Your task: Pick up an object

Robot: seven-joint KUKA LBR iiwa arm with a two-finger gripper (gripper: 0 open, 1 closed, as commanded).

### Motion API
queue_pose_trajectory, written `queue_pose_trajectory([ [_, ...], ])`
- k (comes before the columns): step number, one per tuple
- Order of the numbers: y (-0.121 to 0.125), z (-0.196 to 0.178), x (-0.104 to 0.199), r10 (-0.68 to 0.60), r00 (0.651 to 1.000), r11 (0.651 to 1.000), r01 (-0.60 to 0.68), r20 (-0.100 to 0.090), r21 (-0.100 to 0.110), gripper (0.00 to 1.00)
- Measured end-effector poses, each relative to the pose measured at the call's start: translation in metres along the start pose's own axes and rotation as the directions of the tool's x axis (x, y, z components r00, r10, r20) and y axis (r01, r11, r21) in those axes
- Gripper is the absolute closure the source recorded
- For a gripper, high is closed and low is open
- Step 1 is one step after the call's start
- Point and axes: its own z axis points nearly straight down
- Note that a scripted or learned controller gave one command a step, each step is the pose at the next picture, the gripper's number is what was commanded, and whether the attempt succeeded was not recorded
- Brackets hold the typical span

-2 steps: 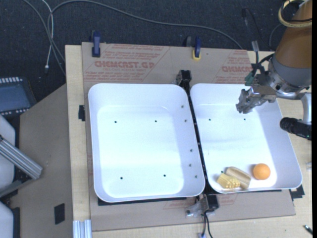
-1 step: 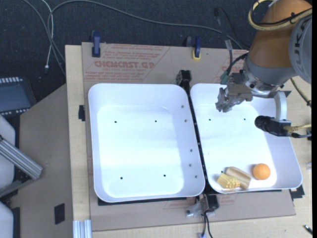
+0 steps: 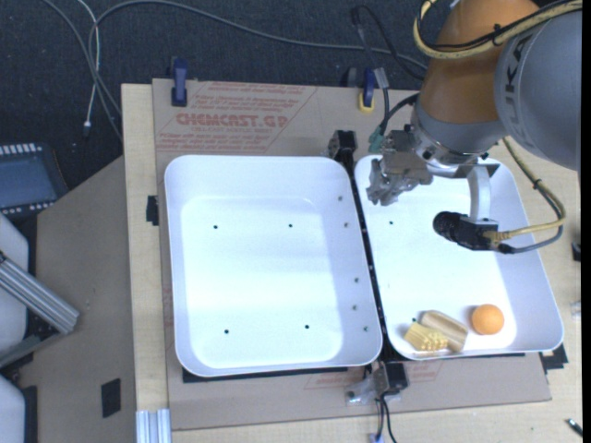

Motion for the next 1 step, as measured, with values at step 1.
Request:
queue_pose_trajectory([
  [1,0.0112,-0.0015,0.0565,0.0,1.0,1.0,0.0,0.0,0.0,1.0],
])
